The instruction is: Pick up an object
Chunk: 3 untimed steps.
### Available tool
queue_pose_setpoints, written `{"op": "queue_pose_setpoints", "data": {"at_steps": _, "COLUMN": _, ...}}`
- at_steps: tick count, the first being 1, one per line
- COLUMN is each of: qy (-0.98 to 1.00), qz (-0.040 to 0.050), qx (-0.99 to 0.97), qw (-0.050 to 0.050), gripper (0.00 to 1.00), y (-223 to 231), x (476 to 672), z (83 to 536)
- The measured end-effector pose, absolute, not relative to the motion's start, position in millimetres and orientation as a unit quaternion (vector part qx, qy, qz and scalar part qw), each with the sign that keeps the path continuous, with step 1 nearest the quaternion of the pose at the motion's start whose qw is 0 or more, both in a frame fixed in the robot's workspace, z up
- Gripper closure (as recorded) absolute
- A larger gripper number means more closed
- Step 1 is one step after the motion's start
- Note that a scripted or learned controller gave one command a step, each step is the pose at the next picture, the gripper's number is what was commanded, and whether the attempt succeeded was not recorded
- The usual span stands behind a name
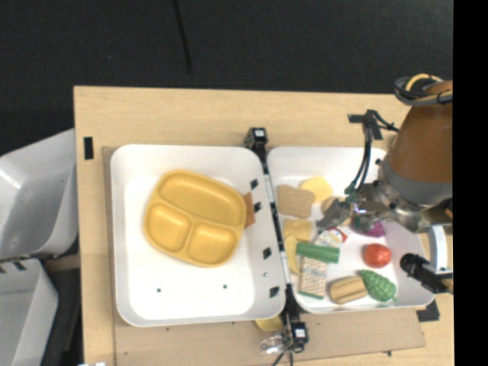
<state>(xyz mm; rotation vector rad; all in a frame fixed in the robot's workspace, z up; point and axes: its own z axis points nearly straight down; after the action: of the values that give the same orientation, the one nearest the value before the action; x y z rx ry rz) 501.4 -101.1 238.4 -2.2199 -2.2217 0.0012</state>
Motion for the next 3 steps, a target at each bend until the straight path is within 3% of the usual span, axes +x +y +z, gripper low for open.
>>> {"op": "queue_pose_setpoints", "data": {"at_steps": 1, "qy": -0.711, "qz": -0.0027, "qx": -0.703, "qw": -0.001, "gripper": 0.0, "y": -17, "x": 491.2, "z": 299}}
{"op": "queue_pose_setpoints", "data": {"at_steps": 2, "qy": -0.713, "qz": 0.0018, "qx": -0.702, "qw": 0.004, "gripper": 0.0, "y": 129, "x": 487.6, "z": 219}}
{"op": "queue_pose_setpoints", "data": {"at_steps": 3, "qy": -0.706, "qz": 0.0011, "qx": -0.709, "qw": 0.001, "gripper": 1.0, "y": 119, "x": 490.7, "z": 234}}
